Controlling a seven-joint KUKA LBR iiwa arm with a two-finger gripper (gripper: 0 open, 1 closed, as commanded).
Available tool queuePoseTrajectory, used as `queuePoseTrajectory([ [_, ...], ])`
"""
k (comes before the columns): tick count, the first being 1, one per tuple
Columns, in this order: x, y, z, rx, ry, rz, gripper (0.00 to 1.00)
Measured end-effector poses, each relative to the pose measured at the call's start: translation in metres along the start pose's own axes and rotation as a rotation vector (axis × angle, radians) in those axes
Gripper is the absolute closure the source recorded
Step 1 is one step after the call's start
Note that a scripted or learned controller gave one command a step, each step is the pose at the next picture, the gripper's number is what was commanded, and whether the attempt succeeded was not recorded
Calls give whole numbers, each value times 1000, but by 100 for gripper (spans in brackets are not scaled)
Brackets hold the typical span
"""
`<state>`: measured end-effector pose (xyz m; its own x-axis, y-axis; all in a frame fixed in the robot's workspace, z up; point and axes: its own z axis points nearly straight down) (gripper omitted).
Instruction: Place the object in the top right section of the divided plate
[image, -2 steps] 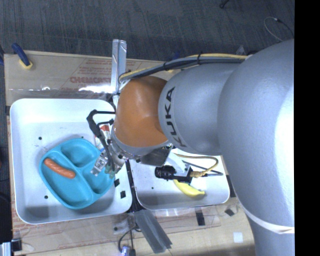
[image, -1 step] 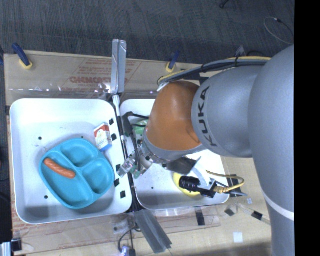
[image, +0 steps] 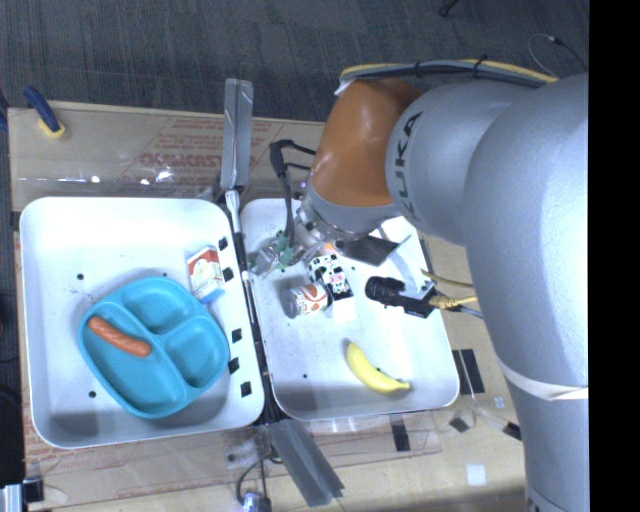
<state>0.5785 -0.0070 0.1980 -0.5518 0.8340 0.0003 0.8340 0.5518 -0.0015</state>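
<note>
From where I stand, the job looks barely begun. The blue divided plastic plate (image: 155, 345) sits in the left white bin (image: 60, 240), with an orange-red sausage (image: 119, 336) in its left section and the top right section bare. The grey arm's tool (image: 315, 262) hangs low in the right white bin (image: 420, 385), among a small printed can (image: 308, 298) and a black-and-white toy (image: 331, 274). I cannot tell what state it is in. The yellow banana (image: 375, 369) lies apart, untouched. Picking and carrying across are left, I'd judge.
</note>
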Motion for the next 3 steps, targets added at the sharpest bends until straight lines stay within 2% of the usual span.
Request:
queuePoseTrajectory([
  [1,3,-71,-26,2,3,315,100],
  [2,4,16,-29,2,1,266,100],
  [3,-83,39,-200,-2,-2,17,100],
])
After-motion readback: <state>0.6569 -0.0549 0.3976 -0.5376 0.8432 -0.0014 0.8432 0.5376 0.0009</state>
